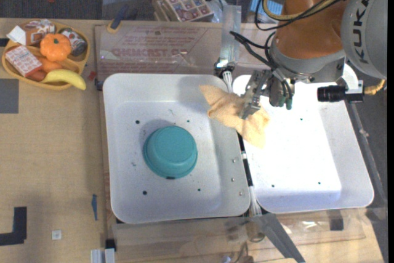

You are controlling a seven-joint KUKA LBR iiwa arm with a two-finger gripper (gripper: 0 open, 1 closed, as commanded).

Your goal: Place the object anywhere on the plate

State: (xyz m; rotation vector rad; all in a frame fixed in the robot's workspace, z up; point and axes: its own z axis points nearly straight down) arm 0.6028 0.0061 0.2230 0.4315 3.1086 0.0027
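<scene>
mid-carry — my hand (pixel 253 103) is clamped on the tan cloth (pixel 237 115), well right of the teal plate (pixel 170 151); next, swing left over it — then release.

Pale yellow cloth (pixel 237 114), soft and crumpled, hangs draped from the gripper (pixel 252 103), which pinches it near the upper middle. One lobe spreads up-left of the fingers, another sags below them toward the seam between the two bins. Teal plate (pixel 170 151) (round, looks upside down, dome-like) sits flat in the left bin, down-left of the gripper, well apart from the cloth, nothing on it.
</scene>
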